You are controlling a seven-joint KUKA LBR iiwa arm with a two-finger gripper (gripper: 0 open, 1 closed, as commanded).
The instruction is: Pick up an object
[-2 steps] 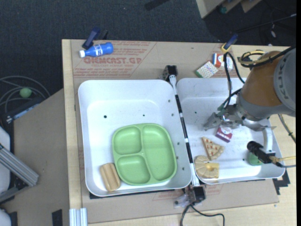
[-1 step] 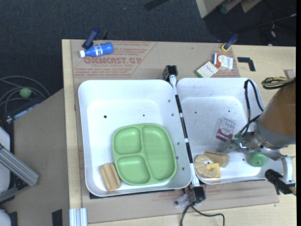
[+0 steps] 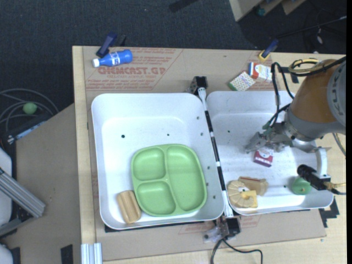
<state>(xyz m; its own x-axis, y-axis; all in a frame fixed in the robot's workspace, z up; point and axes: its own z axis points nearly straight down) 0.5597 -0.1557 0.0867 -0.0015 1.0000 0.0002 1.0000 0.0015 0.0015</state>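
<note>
My gripper (image 3: 265, 144) hangs low in the right bin (image 3: 231, 114), near its middle, and it is open with nothing between its fingers. A small red and white packet (image 3: 263, 158) lies on the bin floor just in front of the fingertips. A round tan toy sandwich (image 3: 245, 192) rests at the bin's front left. At the front right lies a green toy fruit (image 3: 300, 187) with a dark stem.
The left bin (image 3: 110, 120) holds a green divided plate (image 3: 167, 179) and a tan bread-like piece (image 3: 128, 206) at its front left. On the bench behind the bins lie a blue and white bottle (image 3: 113, 58) and small packets (image 3: 250, 76). Cables (image 3: 286, 87) run beside the arm.
</note>
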